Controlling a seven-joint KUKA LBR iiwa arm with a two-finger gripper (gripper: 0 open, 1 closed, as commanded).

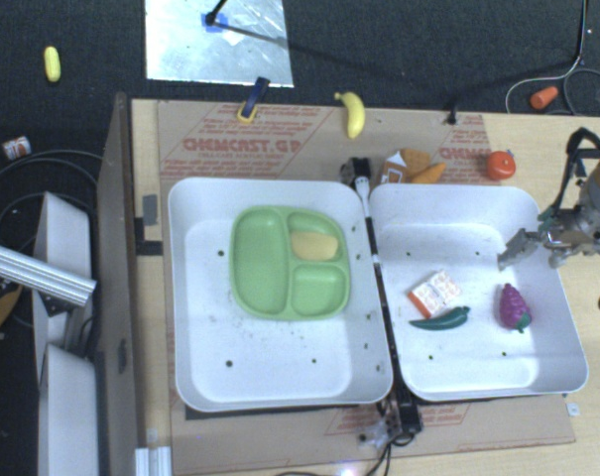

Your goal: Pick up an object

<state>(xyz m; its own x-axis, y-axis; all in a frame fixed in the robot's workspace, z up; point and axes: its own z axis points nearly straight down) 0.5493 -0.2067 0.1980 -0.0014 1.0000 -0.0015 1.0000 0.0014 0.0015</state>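
The right bin (538,365) holds three objects. A small red, white and orange box (436,293) lies near its middle. A dark green chili pepper (440,318) lies just in front of the box, touching it or nearly so. A purple bunch of grapes (514,306) sits further right. My gripper (538,254) hangs over the bin's right side, behind and above the grapes. It is open, with nothing between its fingers. In the left bin (210,365), a green divided plate (280,266) carries a yellow item (314,245) in its back right compartment.
Behind the bins on the cardboard lie a banana (353,115), an orange carrot-like toy (419,168), a red-orange tomato (499,165) and a blue and yellow clip (250,100). A foil sheet (218,26) lies on the dark floor beyond.
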